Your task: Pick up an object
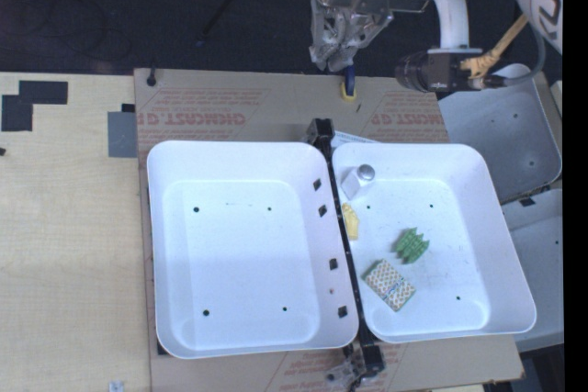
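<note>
My gripper (333, 57) hangs high above the back edge of the bench, over the seam between the two bins, well away from every object. In the right bin (487, 197) lie a green ridged toy (412, 245), a flat patterned yellow-green packet (390, 284), a small yellow piece (349, 221) against the left wall, and a grey-white item with a round metal cap (359, 177) near the back left corner.
The left bin (175, 197) stands beside the right one, joined by a black clip strip (331, 234). Both rest on a brown cardboard sheet (230, 101). A small yellow-and-blue object (349, 87) sits on the cardboard behind the bins. A grey metal plate (501, 128) lies at the right.
</note>
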Controlling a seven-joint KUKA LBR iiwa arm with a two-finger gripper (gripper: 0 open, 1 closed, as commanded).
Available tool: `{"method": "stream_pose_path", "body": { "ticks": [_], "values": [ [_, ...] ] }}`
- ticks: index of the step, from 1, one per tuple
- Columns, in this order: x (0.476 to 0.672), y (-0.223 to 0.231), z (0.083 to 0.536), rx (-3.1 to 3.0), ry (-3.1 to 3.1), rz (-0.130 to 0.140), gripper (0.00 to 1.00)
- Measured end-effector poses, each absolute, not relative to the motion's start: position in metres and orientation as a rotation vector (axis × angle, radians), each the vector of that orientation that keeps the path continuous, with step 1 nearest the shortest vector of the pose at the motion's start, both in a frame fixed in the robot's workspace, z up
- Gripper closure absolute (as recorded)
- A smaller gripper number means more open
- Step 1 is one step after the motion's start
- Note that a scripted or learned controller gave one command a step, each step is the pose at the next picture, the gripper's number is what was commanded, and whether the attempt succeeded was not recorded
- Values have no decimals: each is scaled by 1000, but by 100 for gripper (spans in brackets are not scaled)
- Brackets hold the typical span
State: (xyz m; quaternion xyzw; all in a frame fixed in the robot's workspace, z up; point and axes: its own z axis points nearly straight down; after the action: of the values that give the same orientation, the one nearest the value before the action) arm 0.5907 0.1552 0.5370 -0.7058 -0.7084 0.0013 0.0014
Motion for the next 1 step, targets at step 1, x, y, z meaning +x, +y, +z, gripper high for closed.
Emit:
{"method": "stream_pose_path", "body": {
  "ticks": [1],
  "values": [
    [577, 202, 537, -2214, -2225, 4, 100]
  ]
}}
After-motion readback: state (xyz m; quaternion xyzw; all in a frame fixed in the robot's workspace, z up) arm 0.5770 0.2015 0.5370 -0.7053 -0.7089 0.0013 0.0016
